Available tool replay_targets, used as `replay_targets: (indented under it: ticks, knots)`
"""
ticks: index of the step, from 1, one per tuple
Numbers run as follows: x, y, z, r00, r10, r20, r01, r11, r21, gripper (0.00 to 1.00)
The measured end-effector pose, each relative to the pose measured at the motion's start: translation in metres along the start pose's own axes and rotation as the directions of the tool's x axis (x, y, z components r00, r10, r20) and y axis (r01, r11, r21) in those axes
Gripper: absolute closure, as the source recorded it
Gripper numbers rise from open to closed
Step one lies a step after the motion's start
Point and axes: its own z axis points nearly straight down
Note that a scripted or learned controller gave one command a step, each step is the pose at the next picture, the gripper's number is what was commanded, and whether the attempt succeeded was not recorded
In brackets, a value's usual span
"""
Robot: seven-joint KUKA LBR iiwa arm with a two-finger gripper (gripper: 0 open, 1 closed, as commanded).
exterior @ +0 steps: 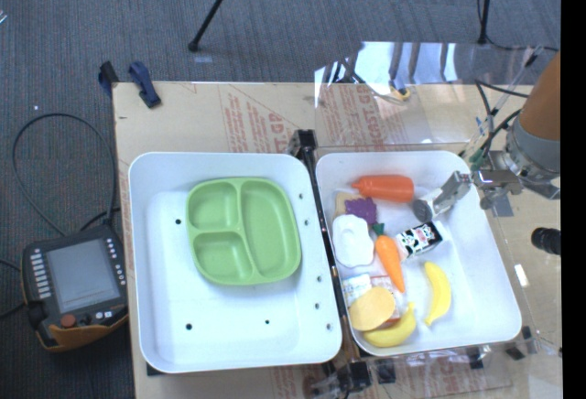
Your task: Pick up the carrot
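Observation:
The carrot (pixel 390 262) is a small orange tapered toy lying in the middle of the right bin (pixel 485 246), its thick end pointing up-left and its tip down-right. It lies between a white toy (pixel 352 240) and a black-and-white milk carton (pixel 419 240). My gripper (pixel 438 199) hangs low over the upper part of the right bin, up and to the right of the carrot and just above the carton. It is apart from the carrot, and nothing shows in its grasp.
A larger orange-red toy (pixel 385 188) and purple grapes (pixel 360 210) lie near the bin's top. A banana (pixel 438 292), a second yellow fruit (pixel 396 333) and a round tan piece (pixel 371 307) crowd the bottom. The left bin (pixel 151 296) holds a green divided plate (pixel 244 230).

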Motion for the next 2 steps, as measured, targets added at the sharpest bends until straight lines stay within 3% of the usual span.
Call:
replay_targets:
  ticks: [1, 2]
  knots:
    - [0.062, -0.003, 0.116, 0.997, 0.08, -0.001, -0.08, 0.997, 0.002, 0.0]
    - [0.108, -0.067, 0.109, 0.97, 0.242, 0.001, -0.242, 0.97, 0.001, 0.0]
